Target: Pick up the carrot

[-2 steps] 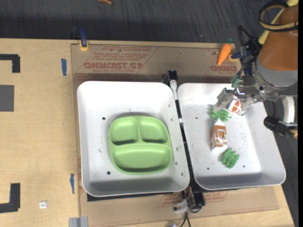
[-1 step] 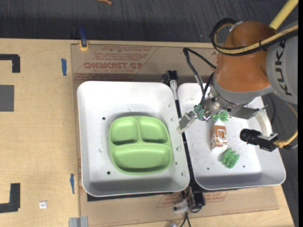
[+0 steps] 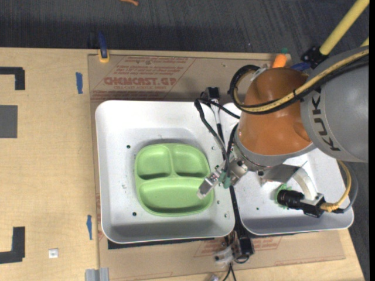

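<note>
Right now I'm seeing the gripper (image 3: 212, 182) hanging over the right edge of the green divided plate (image 3: 170, 180) in the left bin (image 3: 111, 157); its fingers are gripping nothing, though I cannot tell how wide they are standing. The carrot (image 3: 280, 60) is peeking out behind the arm (image 3: 275, 116), well apart from them.

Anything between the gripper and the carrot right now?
Only the arm itself. The gripper hangs at the green plate's right rim. What looks like the carrot peeks out at the right bin's far side, with the orange band and cables between them.
</note>
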`<state>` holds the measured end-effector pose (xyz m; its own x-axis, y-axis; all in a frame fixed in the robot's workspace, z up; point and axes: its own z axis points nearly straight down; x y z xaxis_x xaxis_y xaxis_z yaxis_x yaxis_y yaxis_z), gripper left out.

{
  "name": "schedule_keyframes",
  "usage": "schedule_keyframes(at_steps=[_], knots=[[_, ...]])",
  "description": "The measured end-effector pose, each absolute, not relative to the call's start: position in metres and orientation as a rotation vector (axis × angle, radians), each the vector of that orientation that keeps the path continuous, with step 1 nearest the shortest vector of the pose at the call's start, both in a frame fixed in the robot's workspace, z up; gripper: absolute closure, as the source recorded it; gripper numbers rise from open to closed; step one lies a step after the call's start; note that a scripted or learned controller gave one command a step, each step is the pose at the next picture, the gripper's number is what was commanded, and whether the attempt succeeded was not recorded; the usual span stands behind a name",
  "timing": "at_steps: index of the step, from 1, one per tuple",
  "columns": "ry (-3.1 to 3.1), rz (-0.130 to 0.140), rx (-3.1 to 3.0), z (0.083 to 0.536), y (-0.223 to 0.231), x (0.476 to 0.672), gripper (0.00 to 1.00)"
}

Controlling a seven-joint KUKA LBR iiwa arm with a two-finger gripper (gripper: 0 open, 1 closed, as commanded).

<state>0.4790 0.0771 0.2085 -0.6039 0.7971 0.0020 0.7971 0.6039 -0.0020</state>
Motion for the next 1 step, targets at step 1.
schedule_keyframes(at_steps=[1], knots=[[-2.787, -0.002, -1.455, 0.1852, -0.0086, 0.5333, 0.0]])
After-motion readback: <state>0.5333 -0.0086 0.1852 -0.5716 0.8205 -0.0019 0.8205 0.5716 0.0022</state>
